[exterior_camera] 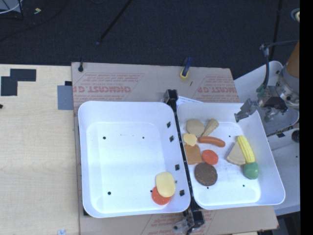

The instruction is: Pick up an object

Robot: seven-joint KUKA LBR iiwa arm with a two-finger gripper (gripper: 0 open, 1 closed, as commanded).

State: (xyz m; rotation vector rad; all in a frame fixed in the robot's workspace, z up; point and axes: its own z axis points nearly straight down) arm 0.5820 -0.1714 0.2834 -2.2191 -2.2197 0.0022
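The pincer (258,106) hangs over the far right edge of the right bin (274,190), its fingers apart and nothing between them; the toy foods lie below and to its left in that bin: a corn cob (246,148) on a tan wedge (235,155), a green ball (251,171), a sausage (212,141), a brown disc (206,174); the left bin (98,116) holds a yellow piece (166,184) over an orange one (157,197).
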